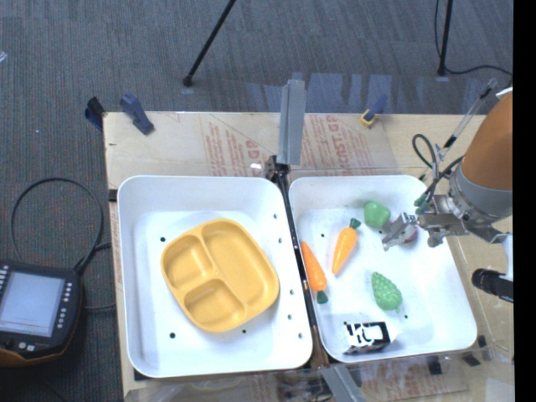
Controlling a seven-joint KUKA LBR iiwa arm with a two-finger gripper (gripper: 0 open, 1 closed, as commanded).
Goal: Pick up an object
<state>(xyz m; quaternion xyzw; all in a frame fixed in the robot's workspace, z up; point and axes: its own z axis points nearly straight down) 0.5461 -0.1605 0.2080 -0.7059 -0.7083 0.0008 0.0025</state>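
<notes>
Camera view: my arm is in over the right bin, nothing lifted yet.

From above, the gripper point(402, 231) hangs at about 3 o'clock of the right bin point(444, 325), just beside the small green object point(377, 214) near 1 o'clock. Metal parts blur together there, so I cannot tell whether the claw is wide or narrow, and I see nothing between its tips. Candidates lie loose on the bin floor: one carrot point(344, 248) near centre, a second carrot point(314, 270) along the 9 o'clock wall, a bumpy green piece point(386, 291) toward 5 o'clock, and a black-and-white item point(367, 335) at 6 o'clock, whose shape I can't make out. I judge the spacing favours a clean single grab. The yellow divided plate point(219, 273) sits alone in the left bin point(138, 342), probably as clutter-free contrast. The arm's upper part is cut off at the edge.
</notes>
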